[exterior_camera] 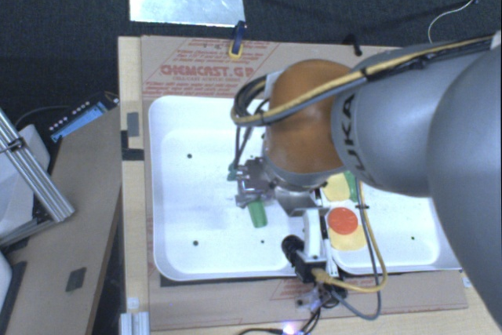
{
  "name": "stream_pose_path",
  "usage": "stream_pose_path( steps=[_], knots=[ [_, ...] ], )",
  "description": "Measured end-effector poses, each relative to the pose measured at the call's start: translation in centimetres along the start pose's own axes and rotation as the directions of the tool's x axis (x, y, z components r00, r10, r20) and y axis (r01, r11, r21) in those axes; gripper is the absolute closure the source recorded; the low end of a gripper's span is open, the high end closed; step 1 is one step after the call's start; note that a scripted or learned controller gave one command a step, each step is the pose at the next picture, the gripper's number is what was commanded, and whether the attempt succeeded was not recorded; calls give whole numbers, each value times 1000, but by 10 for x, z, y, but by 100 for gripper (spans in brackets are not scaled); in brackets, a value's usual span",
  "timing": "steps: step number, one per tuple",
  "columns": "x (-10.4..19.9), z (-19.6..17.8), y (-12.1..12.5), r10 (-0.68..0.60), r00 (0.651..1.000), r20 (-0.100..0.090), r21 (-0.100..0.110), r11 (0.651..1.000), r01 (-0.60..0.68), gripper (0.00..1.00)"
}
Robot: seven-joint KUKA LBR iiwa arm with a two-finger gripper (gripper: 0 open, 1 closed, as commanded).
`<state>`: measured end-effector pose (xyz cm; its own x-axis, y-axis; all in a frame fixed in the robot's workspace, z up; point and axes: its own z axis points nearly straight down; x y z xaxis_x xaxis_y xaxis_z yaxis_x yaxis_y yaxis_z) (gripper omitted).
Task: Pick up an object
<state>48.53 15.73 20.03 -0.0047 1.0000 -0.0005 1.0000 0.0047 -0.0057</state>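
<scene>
Descent is judged under way over the left shallow white bin (184, 192), where the two-finger gripper (252, 196) is seen just above a small green cylinder (257, 216) near the bin's right edge; claw state cannot be told, and closure is needed next.

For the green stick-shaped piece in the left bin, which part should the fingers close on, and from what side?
Grip the green piece across its narrow width near its lower, exposed end, coming from above. It looks like a short bar lying on the left bin floor, tilted slightly in view; its upper end is hidden under the gripper, so only the lower part offers clear sides.
</scene>
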Motion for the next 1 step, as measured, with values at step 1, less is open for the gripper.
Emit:
stream_pose_path(
  steps=[1],
  knots=[
    [56, -77, 1, -5, 1000, -5, -13, 1000, 5, 100]
  ],
)
